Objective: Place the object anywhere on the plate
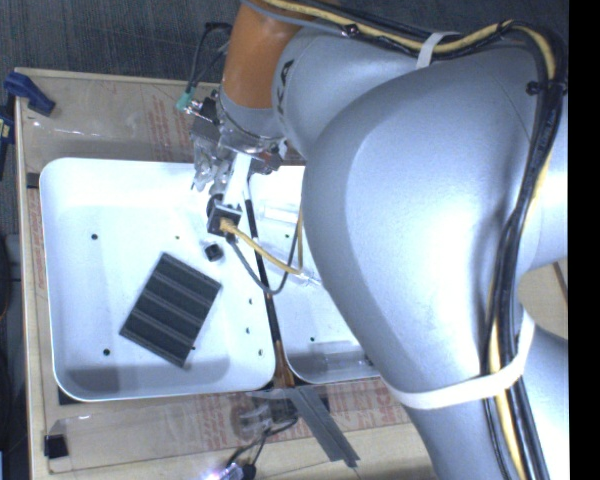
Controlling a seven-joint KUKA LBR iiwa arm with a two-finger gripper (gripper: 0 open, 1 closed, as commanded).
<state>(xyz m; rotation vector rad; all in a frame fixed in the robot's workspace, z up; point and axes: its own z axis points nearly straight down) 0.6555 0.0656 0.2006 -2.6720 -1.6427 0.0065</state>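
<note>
A: Start nearest the camera. What sits in the left bin [55,268]?

B: A dark ribbed plate [172,308], lying flat and turned at a slant, toward the bin's near end. Its grooves run along its longer side.

A: And the object?

B: A small dark object [213,252] rests on the bin floor, just beyond the plate's far corner, apart from it, not on it.

A: Where is the gripper [212,173] against that plate?

B: Farther back again, past the small object, above the bin's far half. The object lies below the gripper in the view, clear of it and not between anything that could grasp it.

A: Jaws wide or narrow?

B: I cannot tell; the tool is a blur of metal and cable there.

A: Beyond that?

B: The orange band [255,53] rises behind the gripper, and the grey arm [430,218] covers most of the right bin [320,363], beside the plate's bin.
</note>
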